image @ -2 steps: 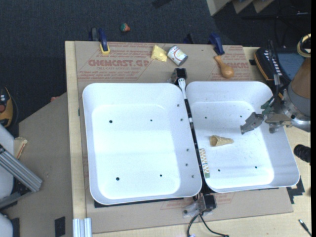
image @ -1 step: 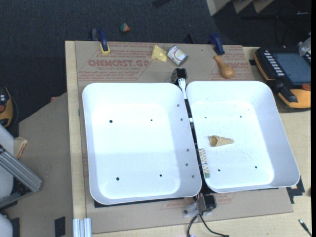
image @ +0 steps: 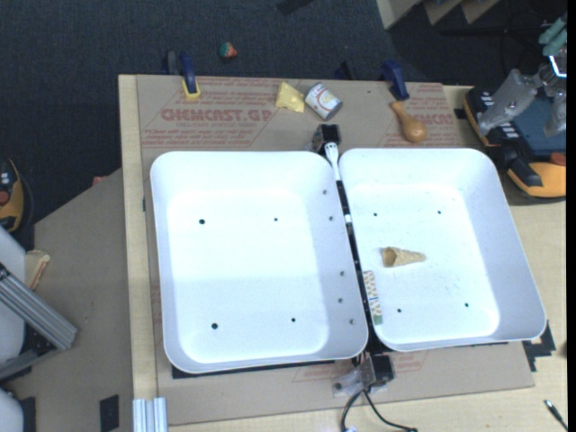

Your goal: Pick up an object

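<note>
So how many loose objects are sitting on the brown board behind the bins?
3: a yellow wedge, a small grey-and-white block beside it, and a tan wooden piece further right, behind the right bin.

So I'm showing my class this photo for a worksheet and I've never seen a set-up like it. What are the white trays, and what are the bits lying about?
This is one camera fixed above a workbench, looking down at a slant. The two shallow white plastic bins, left and right, sit side by side on a brown cardboard sheet. A robot arm is meant to pick an object out of them. In the right bin lies a small tan wedge-shaped piece. Behind the bins, on the cardboard, lie a yellow wedge like a cheese slice, a small white and grey packet and a tan wooden pear-shaped piece. Grey machinery stands at the top right; I can't tell what it is.
</note>
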Available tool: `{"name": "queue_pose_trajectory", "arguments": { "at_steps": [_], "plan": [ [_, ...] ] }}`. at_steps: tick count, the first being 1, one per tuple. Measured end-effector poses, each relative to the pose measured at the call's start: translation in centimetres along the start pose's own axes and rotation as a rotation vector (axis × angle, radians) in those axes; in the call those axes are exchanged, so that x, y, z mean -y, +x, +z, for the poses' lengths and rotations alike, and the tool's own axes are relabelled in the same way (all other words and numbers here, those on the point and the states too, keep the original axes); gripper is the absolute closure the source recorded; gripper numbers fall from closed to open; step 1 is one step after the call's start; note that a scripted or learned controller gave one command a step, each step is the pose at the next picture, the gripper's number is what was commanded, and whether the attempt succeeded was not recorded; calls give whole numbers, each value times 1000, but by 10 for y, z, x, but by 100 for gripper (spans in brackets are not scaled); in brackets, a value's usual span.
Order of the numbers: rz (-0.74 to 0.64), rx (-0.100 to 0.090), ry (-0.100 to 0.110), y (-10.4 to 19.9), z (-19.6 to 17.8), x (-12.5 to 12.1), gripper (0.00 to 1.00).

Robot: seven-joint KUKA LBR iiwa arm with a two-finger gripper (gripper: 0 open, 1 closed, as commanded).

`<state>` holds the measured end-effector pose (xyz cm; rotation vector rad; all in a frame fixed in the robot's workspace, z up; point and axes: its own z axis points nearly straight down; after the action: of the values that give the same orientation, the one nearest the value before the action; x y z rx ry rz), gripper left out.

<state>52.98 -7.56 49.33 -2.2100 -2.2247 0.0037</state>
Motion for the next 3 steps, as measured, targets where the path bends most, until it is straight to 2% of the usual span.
{"name": "queue_pose_trajectory", "arguments": {
  "at_steps": [1, 2, 3],
  "plan": [
    [5, 4, -10, -4, -14, -1, 100],
    [-3, 0, 7, 87, 123, -24, 100],
    [-12, -3, -7, 290, 118, -10, 100]
  ]
}}
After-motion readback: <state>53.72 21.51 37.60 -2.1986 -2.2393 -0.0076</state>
